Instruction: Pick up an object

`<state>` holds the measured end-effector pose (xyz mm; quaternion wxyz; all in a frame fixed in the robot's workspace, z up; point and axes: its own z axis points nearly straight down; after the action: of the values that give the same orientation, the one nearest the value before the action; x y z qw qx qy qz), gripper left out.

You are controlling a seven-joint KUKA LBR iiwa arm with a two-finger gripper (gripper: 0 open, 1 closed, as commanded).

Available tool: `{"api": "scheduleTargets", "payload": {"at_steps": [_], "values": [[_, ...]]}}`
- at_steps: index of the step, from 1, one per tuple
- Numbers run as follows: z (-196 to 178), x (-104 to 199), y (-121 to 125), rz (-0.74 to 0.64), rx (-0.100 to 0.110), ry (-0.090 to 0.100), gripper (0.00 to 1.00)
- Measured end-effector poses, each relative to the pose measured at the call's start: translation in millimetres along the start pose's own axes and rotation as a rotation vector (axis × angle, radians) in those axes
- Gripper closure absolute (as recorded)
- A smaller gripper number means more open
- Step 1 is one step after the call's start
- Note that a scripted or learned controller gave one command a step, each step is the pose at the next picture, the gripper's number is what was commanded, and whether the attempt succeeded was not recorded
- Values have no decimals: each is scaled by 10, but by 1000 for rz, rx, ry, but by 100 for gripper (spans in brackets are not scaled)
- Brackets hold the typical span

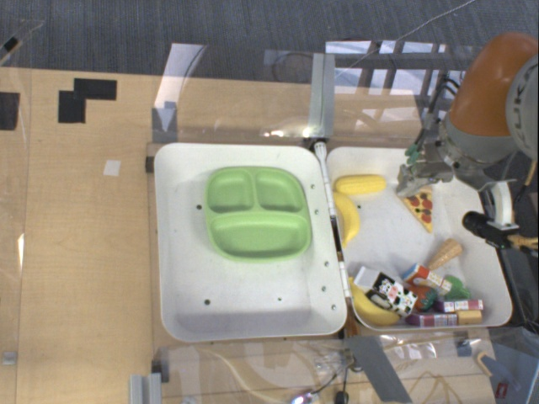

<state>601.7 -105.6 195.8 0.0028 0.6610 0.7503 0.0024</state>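
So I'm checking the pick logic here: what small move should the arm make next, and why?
Probably a short descent straight down: the gripper hovers at the upper edge of the pizza slice toy in the right bin, nothing visibly between its fingers, and the yellow piece lies apart.

Divided plate (256,212) in left bin (181,310), bananas (354,200) and pizza slice (421,207) in right bin (498,305)

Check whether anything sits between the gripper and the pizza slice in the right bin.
Nothing visible blocks it. The gripper hangs at the far side of the right bin, right above the upper end of the pizza slice. The nearest neighbour, a yellow toy, lies apart to the left, and the bin floor around the slice is bare.
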Motion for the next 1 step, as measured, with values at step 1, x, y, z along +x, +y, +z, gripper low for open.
{"api": "scheduleTargets", "payload": {"at_steps": [1], "values": [[0,-1,-1,-1,0,0,0]]}}
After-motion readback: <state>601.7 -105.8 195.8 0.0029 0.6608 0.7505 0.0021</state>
